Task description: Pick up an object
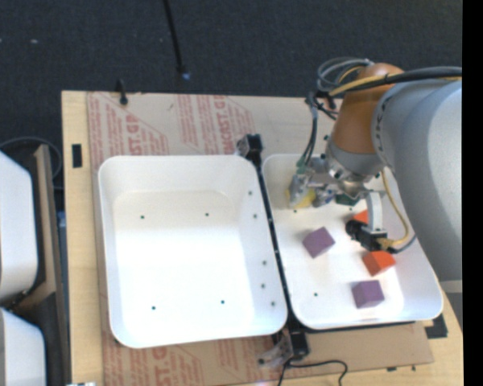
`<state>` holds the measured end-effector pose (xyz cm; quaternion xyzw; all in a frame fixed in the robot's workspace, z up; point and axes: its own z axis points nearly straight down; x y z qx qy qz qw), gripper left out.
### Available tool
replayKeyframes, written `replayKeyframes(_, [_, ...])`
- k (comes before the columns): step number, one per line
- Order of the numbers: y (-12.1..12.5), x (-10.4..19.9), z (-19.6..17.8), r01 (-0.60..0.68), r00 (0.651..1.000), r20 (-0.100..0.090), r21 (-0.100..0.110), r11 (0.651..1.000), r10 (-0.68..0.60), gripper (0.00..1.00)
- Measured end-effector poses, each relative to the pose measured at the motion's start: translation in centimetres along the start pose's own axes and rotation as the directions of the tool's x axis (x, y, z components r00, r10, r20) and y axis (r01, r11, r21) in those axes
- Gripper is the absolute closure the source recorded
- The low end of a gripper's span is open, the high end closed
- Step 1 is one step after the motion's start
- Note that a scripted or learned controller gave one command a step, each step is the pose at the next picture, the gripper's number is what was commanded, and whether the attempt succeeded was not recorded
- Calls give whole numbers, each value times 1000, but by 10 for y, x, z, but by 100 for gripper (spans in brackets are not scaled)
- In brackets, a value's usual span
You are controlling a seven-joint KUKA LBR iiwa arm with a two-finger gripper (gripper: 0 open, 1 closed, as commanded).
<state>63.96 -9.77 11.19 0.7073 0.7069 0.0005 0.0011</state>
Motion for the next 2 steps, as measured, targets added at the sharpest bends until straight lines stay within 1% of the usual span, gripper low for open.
replayKeyframes(1, [-14,72,-94,6,1000,-3,-7,1000,-6,100])
replayKeyframes(2, [-65,150,-89,6,1000,-3,2,1000,-6,100])
